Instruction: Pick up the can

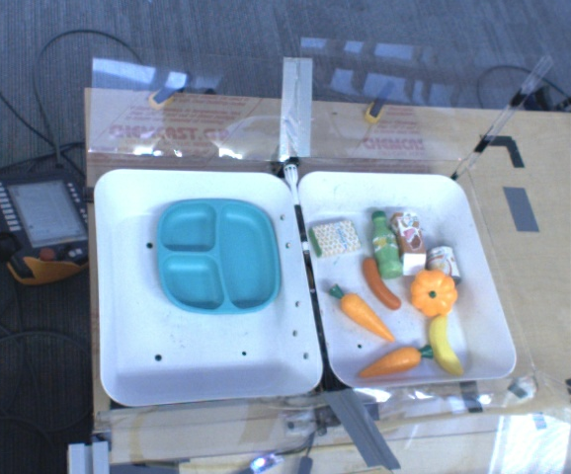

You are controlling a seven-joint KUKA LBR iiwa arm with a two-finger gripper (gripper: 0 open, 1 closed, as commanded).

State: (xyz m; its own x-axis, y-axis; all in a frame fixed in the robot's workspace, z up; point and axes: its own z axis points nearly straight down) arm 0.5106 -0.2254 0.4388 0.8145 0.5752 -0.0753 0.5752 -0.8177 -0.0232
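Can (444, 262) sits at three o'clock in my right bin (483, 227), ungrasped; approach comes next; tool state, I cannot tell.

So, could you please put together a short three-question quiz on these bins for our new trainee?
1. True or false: the blue plate lies in the left bin.
2. What touches the can from below in the view? A) pumpkin B) sponge C) bottle
3. Fill in: the banana lies in the ___ bin.

Key: 1 true; 2 A; 3 right.
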